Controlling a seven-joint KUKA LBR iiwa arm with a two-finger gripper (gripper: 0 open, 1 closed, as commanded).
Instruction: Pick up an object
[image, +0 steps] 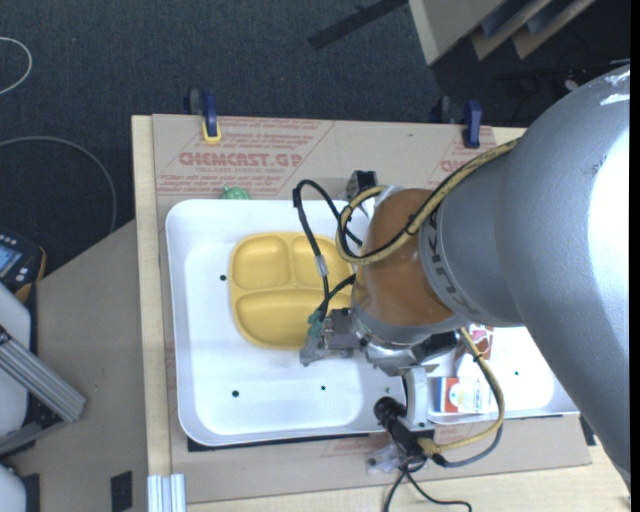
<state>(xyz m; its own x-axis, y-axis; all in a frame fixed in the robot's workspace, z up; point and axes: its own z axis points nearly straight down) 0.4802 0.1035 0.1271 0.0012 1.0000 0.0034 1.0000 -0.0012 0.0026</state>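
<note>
A yellow divided plate (272, 286) lies flat in the left white bin (205, 390), toward its back. My gripper (318, 342) is low over the left bin at the plate's near right corner, touching or just above its rim. The orange band and grey wrist (400, 275) hide the plate's right edge. In the right bin (530, 385) a white and red package (466, 396) lies under the arm, partly covered by it.
The grey arm covers most of the right bin. Black and yellow cables (330, 240) loop over the plate. A small green item (235, 193) lies on the board behind the left bin. Blue clamps (208, 105) hold the board's back edge.
</note>
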